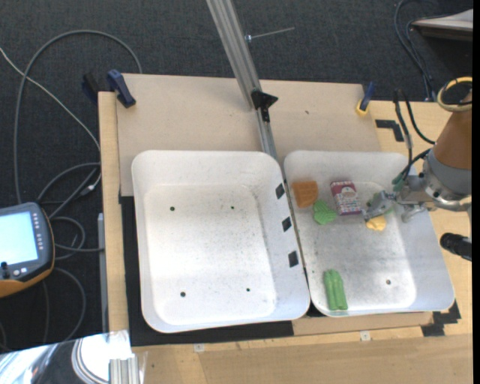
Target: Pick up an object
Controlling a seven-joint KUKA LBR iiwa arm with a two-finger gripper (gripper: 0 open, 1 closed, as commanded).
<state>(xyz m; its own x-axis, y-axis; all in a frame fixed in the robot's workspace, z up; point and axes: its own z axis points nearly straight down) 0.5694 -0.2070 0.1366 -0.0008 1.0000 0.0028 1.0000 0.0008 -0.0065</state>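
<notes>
Just fingers (377,207) over yellow object (376,223), right bin (420,255)

the two shallow white plastic bins (202,169) have a matt, smooth face peppered with fine dark specks, and they sit on a pale, flat wooden bench board (195,112) with a dull, unvarnished look. a slim ribbed metal post (236,52) of brushed silvery aluminium slants over the board, while the floor around is a dark, rough woven carpet (60,22). the long green block (334,289) looks like soft matt plastic, and the small orange cube (304,193) has a dull, spongy surface.
</notes>
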